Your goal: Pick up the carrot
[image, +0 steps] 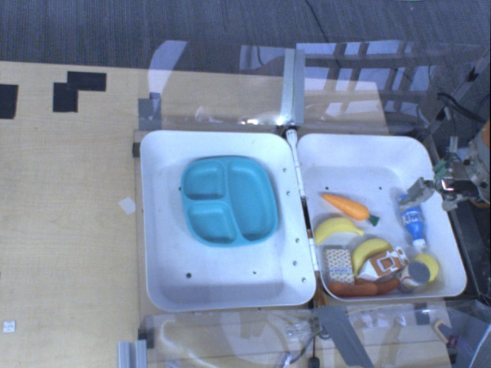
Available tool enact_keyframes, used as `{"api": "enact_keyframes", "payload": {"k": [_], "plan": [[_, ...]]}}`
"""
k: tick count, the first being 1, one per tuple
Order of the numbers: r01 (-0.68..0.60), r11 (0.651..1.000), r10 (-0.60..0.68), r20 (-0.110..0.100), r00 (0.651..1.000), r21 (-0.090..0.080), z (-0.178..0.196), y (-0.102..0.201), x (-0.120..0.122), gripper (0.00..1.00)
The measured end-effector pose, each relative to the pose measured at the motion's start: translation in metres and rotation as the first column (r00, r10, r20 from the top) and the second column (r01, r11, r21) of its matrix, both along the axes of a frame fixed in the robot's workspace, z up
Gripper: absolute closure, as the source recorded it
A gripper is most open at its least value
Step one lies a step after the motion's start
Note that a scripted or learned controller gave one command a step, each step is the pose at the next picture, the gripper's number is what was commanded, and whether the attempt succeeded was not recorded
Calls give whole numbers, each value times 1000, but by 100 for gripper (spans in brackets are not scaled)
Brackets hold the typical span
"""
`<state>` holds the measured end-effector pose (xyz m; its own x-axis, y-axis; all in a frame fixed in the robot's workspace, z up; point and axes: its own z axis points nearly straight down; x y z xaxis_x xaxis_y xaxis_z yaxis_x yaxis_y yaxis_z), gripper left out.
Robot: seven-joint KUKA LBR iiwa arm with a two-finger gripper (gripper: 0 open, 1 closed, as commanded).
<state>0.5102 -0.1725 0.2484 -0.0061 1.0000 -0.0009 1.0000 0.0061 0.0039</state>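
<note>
A: Camera view first: where is the carrot (pixel 347 206)?

B: Lying in the right bin (pixel 360 156), left of centre, its green end pointing lower right. One carrot. Open white floor lies above it, toward the upper part of that bin.

A: Any writing to read?

B: None legible. A blue-and-white tube (pixel 413 225) and a small printed packet (pixel 338 264) carry marks too small to make out.

A: What else is nearby?

B: Two bananas (pixel 339 229) just below the carrot, crowded with other items along the bin's lower edge. The left bin (pixel 161 205) holds one blue three-compartment plate (pixel 229 200).

A: And the gripper (pixel 451 182)?

B: At the right bin's right rim, well apart from the carrot. Whether it is spread or closed, I cannot tell.
</note>
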Motion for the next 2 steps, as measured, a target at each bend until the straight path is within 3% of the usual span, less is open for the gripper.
{"api": "enact_keyframes", "payload": {"k": [1, 2], "plan": [[-26, 1000, 26, 11, 1000, -2, -159, 41, 35, 0], [124, 992, -125, 12, 992, 2, -159, 41, 13, 0]]}}
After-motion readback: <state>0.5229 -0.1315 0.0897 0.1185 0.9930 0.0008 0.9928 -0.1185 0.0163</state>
